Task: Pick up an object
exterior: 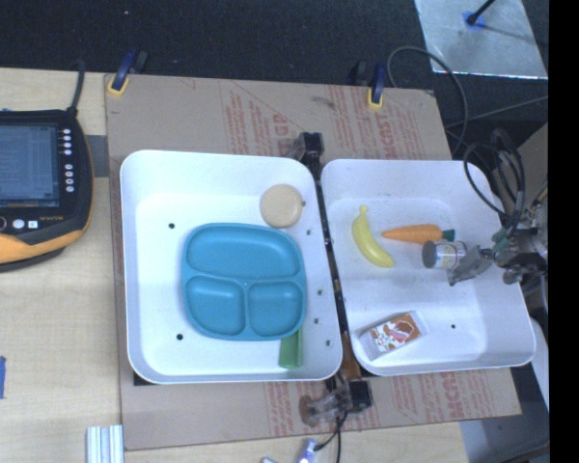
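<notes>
Left bin (pixel 135 258): blue divided plate (pixel 243 280), tan round disc (pixel 282 204), green item (pixel 289 352) at near wall. Right bin (pixel 502 340): banana (pixel 370 240), carrot (pixel 414 232), small jar (pixel 443 254), printed packet (pixel 394 333). Gripper (pixel 468 266) over right side, beside jar; fingers' spread cannot be told.

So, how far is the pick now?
Done: the gripper is down in the right bin, beside the small jar. In hand: nothing visibly. Left: grasp and lift; the jar, carrot, banana and packet all lie in the bin.
</notes>
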You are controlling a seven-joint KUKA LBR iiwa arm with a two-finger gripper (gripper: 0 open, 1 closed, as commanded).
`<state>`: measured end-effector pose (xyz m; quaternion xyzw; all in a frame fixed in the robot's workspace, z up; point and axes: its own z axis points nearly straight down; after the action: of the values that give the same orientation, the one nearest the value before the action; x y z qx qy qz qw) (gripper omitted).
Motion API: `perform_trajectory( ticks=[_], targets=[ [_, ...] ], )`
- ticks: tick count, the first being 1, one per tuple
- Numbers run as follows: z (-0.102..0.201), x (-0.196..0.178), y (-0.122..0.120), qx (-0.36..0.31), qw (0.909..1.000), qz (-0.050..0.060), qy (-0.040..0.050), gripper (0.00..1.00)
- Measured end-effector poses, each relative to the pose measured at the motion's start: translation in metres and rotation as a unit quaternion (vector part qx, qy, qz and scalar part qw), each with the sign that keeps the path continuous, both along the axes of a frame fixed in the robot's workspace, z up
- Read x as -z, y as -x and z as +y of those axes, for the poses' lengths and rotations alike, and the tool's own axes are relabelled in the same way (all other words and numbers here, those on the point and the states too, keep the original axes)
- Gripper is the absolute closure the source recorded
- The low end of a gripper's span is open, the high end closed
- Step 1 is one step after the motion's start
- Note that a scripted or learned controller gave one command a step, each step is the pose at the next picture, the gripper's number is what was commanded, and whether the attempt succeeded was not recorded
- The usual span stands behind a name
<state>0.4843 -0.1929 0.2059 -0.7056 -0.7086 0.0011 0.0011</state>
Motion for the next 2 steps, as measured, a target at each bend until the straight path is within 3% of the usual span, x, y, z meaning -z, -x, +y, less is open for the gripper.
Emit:
perform_trajectory(
  ticks=[1,2],
  targets=[
    [0.060,0.115,-0.046,-0.002,1.0000,0.002,-0.0003,0.00],
    [0.061,0.114,-0.094,0.000,1.0000,0.000,-0.0004,0.00]
  ],
)
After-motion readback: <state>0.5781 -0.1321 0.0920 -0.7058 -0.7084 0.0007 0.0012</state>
